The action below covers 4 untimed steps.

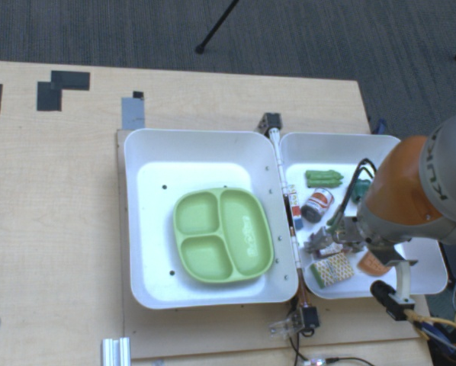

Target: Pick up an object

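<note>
We start at the left, where the pale wooden surface (52, 204) lies bare beside the left shallow white plastic bin (148, 151). In that bin rests a light green three-compartment plastic tray (223, 235), flat and well clear of the walls.

Across the shared divider, the right shallow white plastic bin (297, 147) holds the candidates: a small green knobbly soft-looking piece (323, 178) near the far wall, a small cylindrical can with a red and white label (317, 203) on its side just below it, a yellow-and-white patterned flat packet (333, 269) near the near wall, and an orange scrap (373, 265) just beside it, half hidden by the arm.

The gripper (325, 240) sits low between can and packet; we cannot tell how its jaws stand.

We judge the can the likeliest target: light, rigid, smooth, prone to roll; best taken across its round body. The packet looks light and floppy, hard to pinch flat.

Room is tight: the divider is close on the left, the near wall just below, and neighbours crowd the descent.
</note>
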### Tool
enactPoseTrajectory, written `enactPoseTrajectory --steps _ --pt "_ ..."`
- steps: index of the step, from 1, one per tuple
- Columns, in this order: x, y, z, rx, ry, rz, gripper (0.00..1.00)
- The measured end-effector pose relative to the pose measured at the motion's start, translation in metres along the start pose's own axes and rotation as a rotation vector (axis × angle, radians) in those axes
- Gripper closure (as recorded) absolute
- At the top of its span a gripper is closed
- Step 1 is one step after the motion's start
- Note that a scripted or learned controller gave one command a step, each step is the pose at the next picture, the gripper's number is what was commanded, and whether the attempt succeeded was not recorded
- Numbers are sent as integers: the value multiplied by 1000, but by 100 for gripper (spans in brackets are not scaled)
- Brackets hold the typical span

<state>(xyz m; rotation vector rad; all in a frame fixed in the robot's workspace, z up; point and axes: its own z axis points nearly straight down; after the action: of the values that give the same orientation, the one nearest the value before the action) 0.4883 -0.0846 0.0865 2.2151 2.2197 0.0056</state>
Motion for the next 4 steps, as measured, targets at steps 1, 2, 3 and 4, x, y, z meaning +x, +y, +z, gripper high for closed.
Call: enactPoseTrajectory --steps 1,2,3,4 --pt "0 1 -10 -4 0 -2 100" --pt "73 0 -98 3 3 -2 100" --pt "145 -1 -98 5 3 -3 100" --pt "81 7 -171 3 2 -1 100"
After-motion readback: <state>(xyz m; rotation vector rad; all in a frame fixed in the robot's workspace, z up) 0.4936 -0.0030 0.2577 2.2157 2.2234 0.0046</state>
